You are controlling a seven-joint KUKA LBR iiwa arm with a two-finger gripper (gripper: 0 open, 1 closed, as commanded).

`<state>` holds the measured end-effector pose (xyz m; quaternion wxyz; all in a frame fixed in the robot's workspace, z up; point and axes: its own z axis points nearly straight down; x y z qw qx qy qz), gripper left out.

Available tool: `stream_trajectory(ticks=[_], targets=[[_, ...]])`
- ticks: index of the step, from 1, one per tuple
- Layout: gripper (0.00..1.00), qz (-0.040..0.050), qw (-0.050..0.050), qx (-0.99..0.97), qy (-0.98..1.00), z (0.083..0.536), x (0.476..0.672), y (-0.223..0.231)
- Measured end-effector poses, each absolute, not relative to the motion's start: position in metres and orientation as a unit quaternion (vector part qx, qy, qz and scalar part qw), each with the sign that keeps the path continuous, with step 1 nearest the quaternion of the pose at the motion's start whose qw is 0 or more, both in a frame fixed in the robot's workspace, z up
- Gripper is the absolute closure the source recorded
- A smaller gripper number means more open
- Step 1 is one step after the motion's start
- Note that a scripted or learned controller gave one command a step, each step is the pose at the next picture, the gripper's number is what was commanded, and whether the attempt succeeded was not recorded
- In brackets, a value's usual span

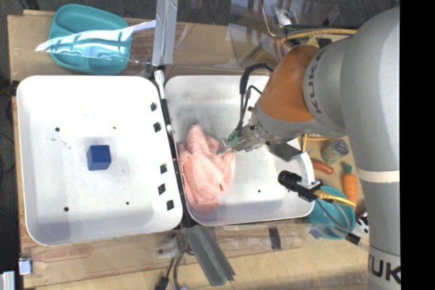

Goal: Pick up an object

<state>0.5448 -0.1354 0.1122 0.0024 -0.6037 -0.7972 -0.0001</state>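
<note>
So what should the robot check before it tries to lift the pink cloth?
1. Target in the bin: ok. The pink cloth lies in the right bin, bunched against its left wall.
2. Tool at the target: ok. The tool is at the cloth's upper right edge.
3. Cloth between the fingers: cannot tell. The tip is too small to read.
4. Room to lift: ok. Nothing lies on top of the cloth.
5. Other bin: ok. The blue cube sits in the left bin, well away from the arm.
</note>
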Motion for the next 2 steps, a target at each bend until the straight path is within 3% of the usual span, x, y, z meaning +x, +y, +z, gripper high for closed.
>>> stream_trajectory(ticks=[1,2], targets=[[1.0,0.0004,0.0,-0.559,-0.829,0.216,0.648,-0.096],[1.0,0.0017,0.001,-0.591,-0.806,0.228,0.65,-0.061]])
